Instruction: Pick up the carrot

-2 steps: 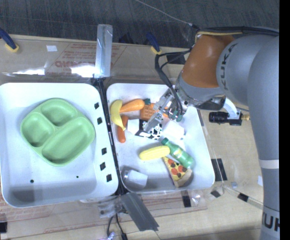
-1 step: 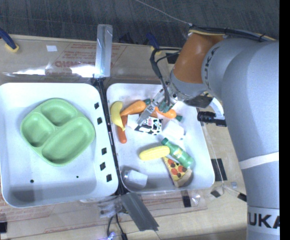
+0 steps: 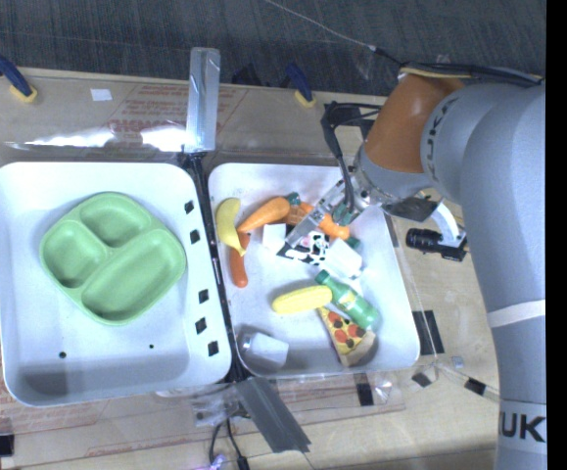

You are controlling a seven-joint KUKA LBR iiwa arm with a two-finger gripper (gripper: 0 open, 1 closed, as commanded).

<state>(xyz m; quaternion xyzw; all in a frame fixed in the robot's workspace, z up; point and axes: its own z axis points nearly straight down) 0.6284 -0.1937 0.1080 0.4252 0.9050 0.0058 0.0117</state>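
The arm reaches in from the right, and its jaws [image 3: 324,215] hang low over the upper middle of the right bin [image 3: 393,262]. Whether the jaws are parted or closed cannot be told, and nothing can be seen held in them. The carrot [image 3: 264,214] lies just to their left on the bin floor, slanting up toward them, its leafy end near the jaws. A yellow banana [image 3: 227,223] sits left of the carrot, with a second small orange piece [image 3: 237,266] below it. Under the jaws lies a black-and-white card [image 3: 306,250]; further down are a yellow lemon-like item [image 3: 301,301], a green bottle [image 3: 347,301] and a pizza slice [image 3: 347,337]. The left bin [image 3: 19,292] holds a green divided plate [image 3: 114,256]
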